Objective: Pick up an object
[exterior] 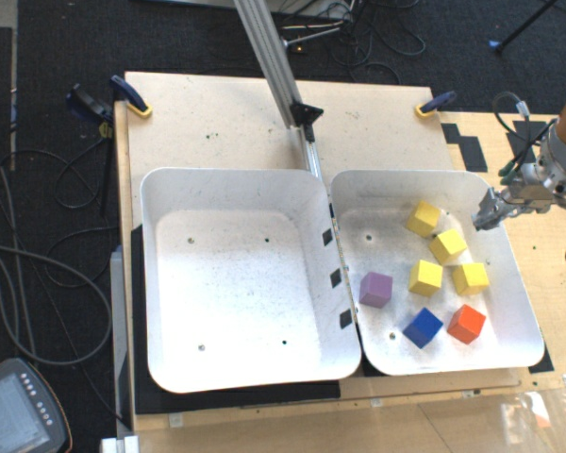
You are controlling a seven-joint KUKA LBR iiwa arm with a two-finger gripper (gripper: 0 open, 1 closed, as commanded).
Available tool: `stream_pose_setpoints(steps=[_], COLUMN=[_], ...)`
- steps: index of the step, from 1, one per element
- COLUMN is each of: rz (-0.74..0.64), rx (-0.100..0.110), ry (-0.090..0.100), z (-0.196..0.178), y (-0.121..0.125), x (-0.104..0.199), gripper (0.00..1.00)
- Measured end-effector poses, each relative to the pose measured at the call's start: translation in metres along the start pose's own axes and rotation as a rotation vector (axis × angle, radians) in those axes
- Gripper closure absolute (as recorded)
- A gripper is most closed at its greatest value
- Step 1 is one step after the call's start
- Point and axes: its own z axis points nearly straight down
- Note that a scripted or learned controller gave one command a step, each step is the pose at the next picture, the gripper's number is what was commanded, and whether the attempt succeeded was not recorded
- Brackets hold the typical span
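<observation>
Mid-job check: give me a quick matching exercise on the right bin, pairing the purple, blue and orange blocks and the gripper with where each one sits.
Things:
1. purple block
2. blue block
3. orange block
4. gripper

Places:
A. over the right bin's far right rim
B. nearest the divider between the bins
C. front of the bin, left of the orange one
D. front of the bin, nearest its right wall

Pairs: 1-B, 2-C, 3-D, 4-A

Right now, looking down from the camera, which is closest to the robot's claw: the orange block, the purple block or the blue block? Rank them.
Measured from the gripper:
1. Orange block, front right of the right bin.
2. Blue block, beside it.
3. Purple block, near the divider.
</observation>
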Motion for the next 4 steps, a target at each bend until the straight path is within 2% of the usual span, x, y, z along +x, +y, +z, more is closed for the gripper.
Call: stream_pose_setpoints(steps=[1, 2, 4], rz=[0.000, -0.004, -0.005], rx=[0.001, 0.010, 0.010], ry=[0.000, 0.005, 0.006], z=[-0.049, -0.029, -0.023], y=[0.002, -0.010, -0.031], x=[0.000, 0.052, 0.166], gripper=[1.00, 1.00, 1.00])
